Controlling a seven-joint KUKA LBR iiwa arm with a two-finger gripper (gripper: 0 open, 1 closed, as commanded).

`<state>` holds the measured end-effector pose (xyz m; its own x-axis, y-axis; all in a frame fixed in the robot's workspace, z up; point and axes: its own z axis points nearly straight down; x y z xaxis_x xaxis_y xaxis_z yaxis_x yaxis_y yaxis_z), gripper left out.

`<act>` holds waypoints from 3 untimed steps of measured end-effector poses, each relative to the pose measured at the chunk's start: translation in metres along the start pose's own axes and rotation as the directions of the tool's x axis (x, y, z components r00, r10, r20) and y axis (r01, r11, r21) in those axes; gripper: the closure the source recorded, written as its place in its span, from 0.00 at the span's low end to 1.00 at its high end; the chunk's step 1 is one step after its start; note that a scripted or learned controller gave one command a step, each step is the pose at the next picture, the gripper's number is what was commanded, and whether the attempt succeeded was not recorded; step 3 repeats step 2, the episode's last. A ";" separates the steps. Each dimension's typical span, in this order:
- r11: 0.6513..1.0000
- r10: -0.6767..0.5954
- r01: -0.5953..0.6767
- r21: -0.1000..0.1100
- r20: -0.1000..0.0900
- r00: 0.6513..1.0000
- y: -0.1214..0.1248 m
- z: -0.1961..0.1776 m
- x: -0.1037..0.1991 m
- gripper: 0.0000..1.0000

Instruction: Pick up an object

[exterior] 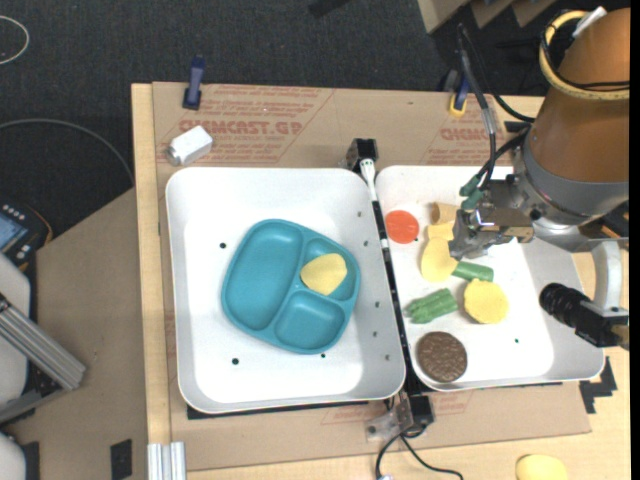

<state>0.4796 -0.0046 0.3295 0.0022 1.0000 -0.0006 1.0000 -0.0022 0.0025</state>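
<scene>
My gripper (466, 246) hangs low over the right bin (560, 363), in its upper middle. Right below and beside it lie a pale yellow piece (437, 255) and a small green piece (472, 270). I see nothing clearly held in it. Close by are an orange disc (402, 227), a small brown bit (436, 212), a green pickle-like piece (430, 305), a yellow round piece (486, 303) and a brown cookie (441, 356). In the left bin (200, 358) sits a teal divided plate (262, 288) with a yellow chip (325, 273) in one compartment.
The grey and orange arm (585, 118) covers the right bin's far right corner. A black part (572, 308) juts over that bin's right side. A black clamp (363, 154) sits at the ridge between the bins. A white clip (190, 145) lies on the bench behind the left bin.
</scene>
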 end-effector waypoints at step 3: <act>1.000 -0.008 0.008 -0.009 -0.002 1.000 0.001 -0.052 0.022 1.00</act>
